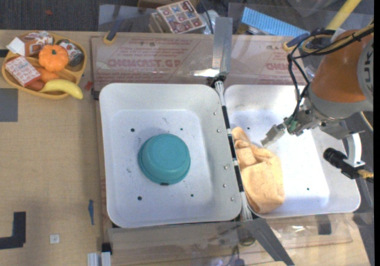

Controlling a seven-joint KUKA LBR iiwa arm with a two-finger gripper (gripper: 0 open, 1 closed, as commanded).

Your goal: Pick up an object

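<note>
Cardboard (pixel 155 57) behind bins reads "CHEMCAST GP".

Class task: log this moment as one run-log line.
gripper: above right bin, near cloth | holding: nothing seen | bowl: left bin

**Bowl and cloth in the bins**

A teal bowl (pixel 165 158) is sitting upside down near the middle of the left bin (pixel 113 110). An orange-yellow cloth (pixel 259 173) is lying crumpled in the right bin (pixel 338 199), bunching against its left wall and reaching toward the near edge.
</note>
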